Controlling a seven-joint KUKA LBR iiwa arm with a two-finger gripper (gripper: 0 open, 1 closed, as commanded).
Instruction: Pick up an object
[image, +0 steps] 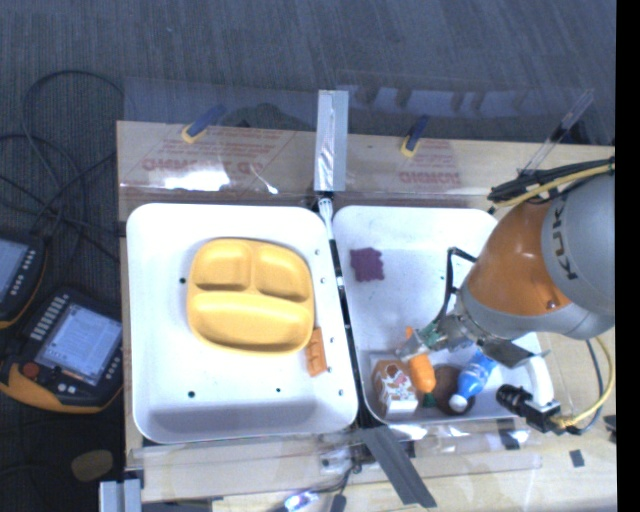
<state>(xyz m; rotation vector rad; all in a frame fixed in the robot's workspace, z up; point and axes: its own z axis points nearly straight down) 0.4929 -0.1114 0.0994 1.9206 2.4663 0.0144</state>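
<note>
Carrot (423, 374): lying lower right among crowded items; hand (432, 338) hovering, grip state untellable; neighbours risking a fouled pinch.

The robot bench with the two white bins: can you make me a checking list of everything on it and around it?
Surface: wooden bench bearing two shallow white bins, left bin, right bin.
Job's things: yellow divided plastic tray and small orange piece in left bin; purple lump, orange carrot-shaped toy, blue-and-white bottle, brown-and-white box in right bin.
Clutter: blue clips on bench's far edge.
Gripper: gripper low over right bin's pile; grasp unclear.
Cables: black cables on floor, left.
Surroundings: orange handheld controller, grey carpet.
</note>
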